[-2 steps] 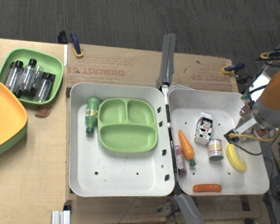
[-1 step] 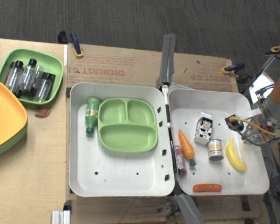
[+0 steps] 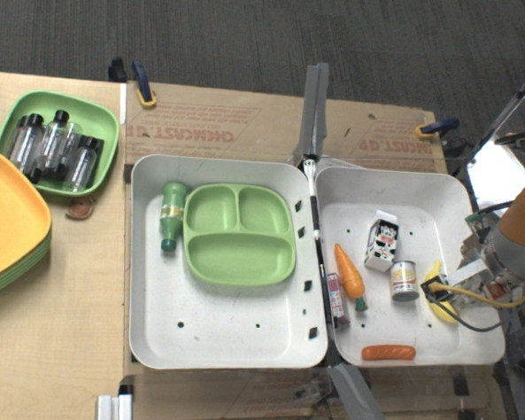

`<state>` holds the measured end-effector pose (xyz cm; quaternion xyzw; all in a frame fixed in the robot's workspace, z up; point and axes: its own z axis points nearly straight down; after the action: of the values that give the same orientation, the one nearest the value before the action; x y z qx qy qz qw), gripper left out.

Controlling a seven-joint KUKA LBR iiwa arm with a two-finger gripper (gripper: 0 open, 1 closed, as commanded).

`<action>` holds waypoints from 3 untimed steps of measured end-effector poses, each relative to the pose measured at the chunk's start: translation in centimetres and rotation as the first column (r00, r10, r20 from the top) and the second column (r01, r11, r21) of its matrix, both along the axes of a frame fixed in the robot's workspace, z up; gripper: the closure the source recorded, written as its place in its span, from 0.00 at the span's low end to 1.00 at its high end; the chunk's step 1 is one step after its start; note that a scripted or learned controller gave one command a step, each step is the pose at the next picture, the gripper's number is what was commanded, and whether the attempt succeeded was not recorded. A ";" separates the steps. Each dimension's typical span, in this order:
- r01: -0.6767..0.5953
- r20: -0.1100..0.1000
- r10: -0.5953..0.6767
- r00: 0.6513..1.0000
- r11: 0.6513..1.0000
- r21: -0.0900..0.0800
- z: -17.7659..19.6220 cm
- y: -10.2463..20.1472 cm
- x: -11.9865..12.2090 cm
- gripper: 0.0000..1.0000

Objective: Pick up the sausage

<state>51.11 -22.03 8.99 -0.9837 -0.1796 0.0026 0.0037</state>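
Carrot (image 3: 349, 272) by the left wall of the right bin (image 3: 370, 189), out of the way. Sausage (image 3: 388, 352) flat along that bin's front edge, nearly against the wall: little room there, probably easy to nudge or miss. Can (image 3: 404, 280) and banana (image 3: 441, 300) farther right, perhaps bumped first. Gripper (image 3: 487, 285) at the right edge, opening impossible to tell.

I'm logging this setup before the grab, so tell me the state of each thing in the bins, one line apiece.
sausage: lying flat at the right bin's near edge, untouched
carrot: lying flat, tilted
can: upright
small carton: lying on its side
banana: lying at the right wall
green bottle: lying beside the tray
green tray: flat in the left bin, compartments bare
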 end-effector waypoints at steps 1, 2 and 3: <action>0.162 0.003 -0.162 0.987 0.987 -0.005 1.4 -0.2 -1.3 1.00; 0.161 0.002 -0.161 0.987 0.987 -0.005 2.5 4.1 -3.0 1.00; 0.163 0.001 -0.163 0.987 0.987 -0.005 0.0 0.4 -3.5 1.00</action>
<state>47.61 -21.66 9.04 -0.9951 -0.0985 0.0023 0.0016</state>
